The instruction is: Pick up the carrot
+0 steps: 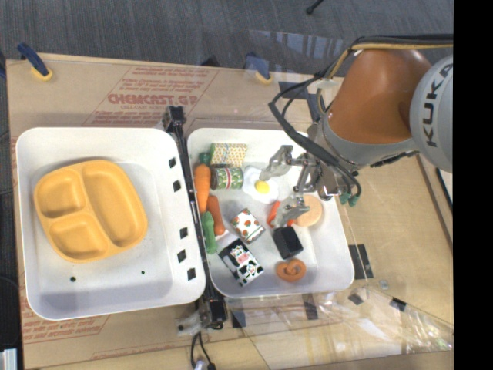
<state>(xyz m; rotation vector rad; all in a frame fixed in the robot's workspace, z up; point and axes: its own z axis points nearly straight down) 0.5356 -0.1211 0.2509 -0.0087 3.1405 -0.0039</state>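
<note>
Claw (283, 185) over the right bin (339, 241), fingers spread, nothing between them. One finger (279, 160) sits above the fried egg toy (262, 187), the other (290, 210) beside a peach-coloured disc (311, 213). Small black block (287, 242) just below the claw. Carrot (202, 187) lies lengthwise along the bin's left wall, well apart from the claw, next to a green-labelled can (226, 177). Left bin (46, 284) holds a yellow divided tray (88, 208). Both bins on the table (115, 91).
</note>
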